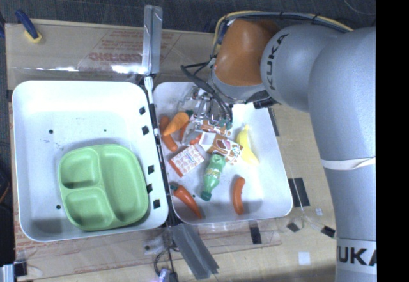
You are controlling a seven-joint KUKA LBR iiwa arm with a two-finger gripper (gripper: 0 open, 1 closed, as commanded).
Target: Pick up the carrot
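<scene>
The carrot, orange with a dark green end, lies in the front left corner of the right bin. My gripper hangs low over the back of that bin, under the orange wrist band, well behind the carrot. It is just above a cluster of orange toy food and small printed cartons. The wrist hides the gripper's tips.
The right bin also holds a green bottle, a yellow banana, a red-orange sausage and a red-and-white carton. A green divided plate lies in the left bin. The arm covers the bench's right side.
</scene>
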